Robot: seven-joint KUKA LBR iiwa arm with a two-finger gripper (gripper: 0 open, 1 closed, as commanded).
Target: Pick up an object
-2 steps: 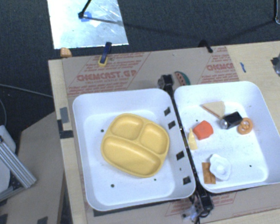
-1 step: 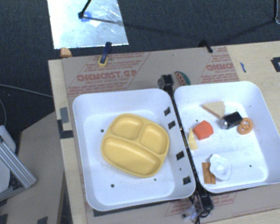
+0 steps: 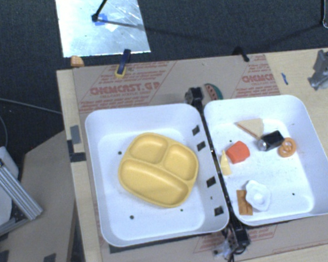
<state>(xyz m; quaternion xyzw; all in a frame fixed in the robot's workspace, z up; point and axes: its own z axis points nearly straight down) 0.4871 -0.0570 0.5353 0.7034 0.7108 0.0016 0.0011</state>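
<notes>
The right bin (image 3: 318, 156) holds several small items: a tan wedge (image 3: 251, 127), a red block (image 3: 237, 151), a black cylinder (image 3: 271, 140), an orange ring (image 3: 286, 147), a pale yellow piece (image 3: 225, 164), a white lump (image 3: 258, 194) and a brown slab (image 3: 243, 202). A yellow divided plate (image 3: 158, 169) lies in the left bin (image 3: 106, 164). My gripper (image 3: 325, 70) hangs at the view's right edge, above and to the right of the right bin's far corner, apart from every item.
Both bins rest on a cardboard sheet (image 3: 146, 82). A shiny metal sheet (image 3: 103, 22) lies on the dark floor beyond it. An aluminium frame (image 3: 3, 177) stands at the left.
</notes>
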